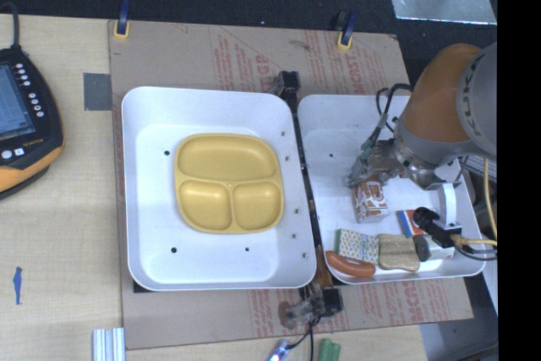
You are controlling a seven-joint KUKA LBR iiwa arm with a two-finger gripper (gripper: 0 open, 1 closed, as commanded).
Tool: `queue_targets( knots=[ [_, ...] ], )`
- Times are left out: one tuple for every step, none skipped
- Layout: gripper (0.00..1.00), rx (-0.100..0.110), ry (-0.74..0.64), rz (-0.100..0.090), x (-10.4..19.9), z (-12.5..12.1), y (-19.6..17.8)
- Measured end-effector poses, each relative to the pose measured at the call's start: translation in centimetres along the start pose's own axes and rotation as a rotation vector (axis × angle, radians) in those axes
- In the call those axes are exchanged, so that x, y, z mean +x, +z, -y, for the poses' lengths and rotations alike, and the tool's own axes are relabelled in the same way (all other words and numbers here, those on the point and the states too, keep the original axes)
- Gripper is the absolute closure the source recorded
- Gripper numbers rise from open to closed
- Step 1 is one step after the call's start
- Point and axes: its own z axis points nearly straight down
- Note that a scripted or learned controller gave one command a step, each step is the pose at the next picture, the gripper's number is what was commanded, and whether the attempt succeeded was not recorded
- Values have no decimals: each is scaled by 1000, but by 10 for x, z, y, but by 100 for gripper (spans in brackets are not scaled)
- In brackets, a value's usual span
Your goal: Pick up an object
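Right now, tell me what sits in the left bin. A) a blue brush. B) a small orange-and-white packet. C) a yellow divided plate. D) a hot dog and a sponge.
C: the yellow divided plate lies alone in the left bin; the small items are in the right bin.

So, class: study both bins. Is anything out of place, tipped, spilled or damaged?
Nothing spilled or broken. The yellow divided plate lies flat in the left bin. The right bin's items crowd its near edge, with the hot dog pressed against the corner rim.
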Motion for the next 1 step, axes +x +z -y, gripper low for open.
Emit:
queue_targets(
  knots=[
    [100,-4,5,-4,68,4,-91]
  ],
)
